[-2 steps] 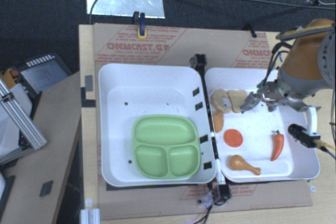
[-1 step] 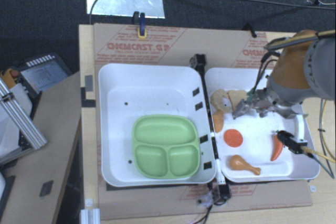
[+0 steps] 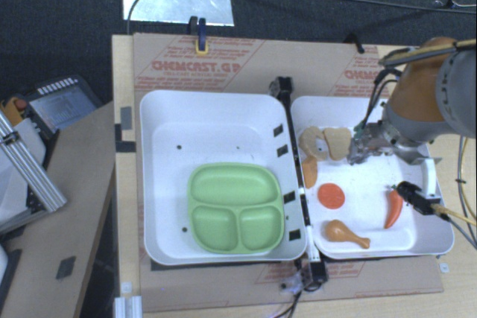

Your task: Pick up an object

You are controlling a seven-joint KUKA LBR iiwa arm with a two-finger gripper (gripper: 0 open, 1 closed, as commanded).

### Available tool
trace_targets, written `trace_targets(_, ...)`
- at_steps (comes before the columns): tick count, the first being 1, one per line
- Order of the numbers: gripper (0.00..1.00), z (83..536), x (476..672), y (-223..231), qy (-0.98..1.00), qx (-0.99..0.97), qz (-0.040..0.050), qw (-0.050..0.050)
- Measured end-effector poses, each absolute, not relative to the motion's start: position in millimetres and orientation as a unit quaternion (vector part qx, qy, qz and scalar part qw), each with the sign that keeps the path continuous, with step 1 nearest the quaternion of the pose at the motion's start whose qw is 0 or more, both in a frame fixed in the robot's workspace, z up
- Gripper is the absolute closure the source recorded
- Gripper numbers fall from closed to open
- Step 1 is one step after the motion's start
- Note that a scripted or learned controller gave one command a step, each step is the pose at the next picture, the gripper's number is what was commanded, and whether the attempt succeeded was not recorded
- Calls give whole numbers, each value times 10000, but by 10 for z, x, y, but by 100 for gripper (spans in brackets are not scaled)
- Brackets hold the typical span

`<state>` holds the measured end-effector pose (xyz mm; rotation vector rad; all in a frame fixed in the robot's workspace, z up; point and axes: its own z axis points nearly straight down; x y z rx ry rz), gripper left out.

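Observation:
The right bin holds several toy foods. Two tan bread-like pieces lie at its upper left, with a small orange piece below them. A round red-orange tomato sits in the middle, a tan drumstick near the front wall and a red chili pepper to the right. My gripper hangs low over the bin floor, just right of the tan pieces and close to the right one. Nothing can be seen held in it.
The left bin holds a green divided plate in its front half. A black clip sits at the top of the wall between the bins. The orange-banded arm crosses the right bin's upper right corner, with cables near the chili.

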<state>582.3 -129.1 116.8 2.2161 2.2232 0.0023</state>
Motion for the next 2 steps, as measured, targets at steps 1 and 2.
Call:
trace_targets(1,100,1784,5881,-1365,7082,7060,20,35)
trace_targets(2,100,2404,5956,-1328,7090,7052,21,32)
